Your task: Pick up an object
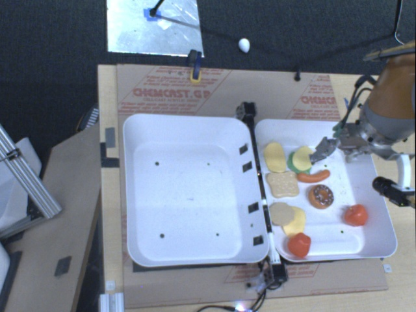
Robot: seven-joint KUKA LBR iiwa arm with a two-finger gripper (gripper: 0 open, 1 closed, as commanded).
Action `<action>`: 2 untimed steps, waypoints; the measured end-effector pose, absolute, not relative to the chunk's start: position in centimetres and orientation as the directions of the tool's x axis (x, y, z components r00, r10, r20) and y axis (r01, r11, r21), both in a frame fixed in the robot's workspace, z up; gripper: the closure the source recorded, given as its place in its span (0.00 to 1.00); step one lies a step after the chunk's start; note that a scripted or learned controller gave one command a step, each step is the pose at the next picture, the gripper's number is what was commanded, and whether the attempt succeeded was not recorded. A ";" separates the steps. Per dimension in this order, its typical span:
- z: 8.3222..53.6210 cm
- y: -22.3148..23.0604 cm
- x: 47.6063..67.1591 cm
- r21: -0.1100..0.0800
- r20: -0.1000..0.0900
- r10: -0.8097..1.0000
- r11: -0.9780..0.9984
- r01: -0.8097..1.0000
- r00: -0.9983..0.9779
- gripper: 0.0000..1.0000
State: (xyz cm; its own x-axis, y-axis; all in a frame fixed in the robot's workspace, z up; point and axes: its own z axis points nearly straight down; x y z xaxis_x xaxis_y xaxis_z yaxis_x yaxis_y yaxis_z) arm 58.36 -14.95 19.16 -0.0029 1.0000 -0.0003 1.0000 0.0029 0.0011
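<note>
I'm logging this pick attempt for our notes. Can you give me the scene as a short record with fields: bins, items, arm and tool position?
left bin: white, shallow
right bin: white, holds the toy food
items: yellow piece, green round piece, orange sausage, bread slice, donut, two tomatoes
arm: reaches in from the right
tool: over the right bin, by the green round piece
grasp: cannot tell

Grey arm (390,109) reaching in from the right, gripper (323,151) low, angled leftward.
</note>
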 end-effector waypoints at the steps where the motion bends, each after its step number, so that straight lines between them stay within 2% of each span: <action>1: 8.0 -14.3 60.4 0.003 0.001 1.000 0.005 1.000 -0.005 0.00; 2: 8.6 -9.3 66.1 0.008 0.001 1.000 0.010 1.000 -0.010 0.00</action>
State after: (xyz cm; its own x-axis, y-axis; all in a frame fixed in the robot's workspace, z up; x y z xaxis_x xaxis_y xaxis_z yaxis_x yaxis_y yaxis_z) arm 66.11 -9.29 8.61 -0.0102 0.9999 0.0011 0.9999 0.0102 0.0082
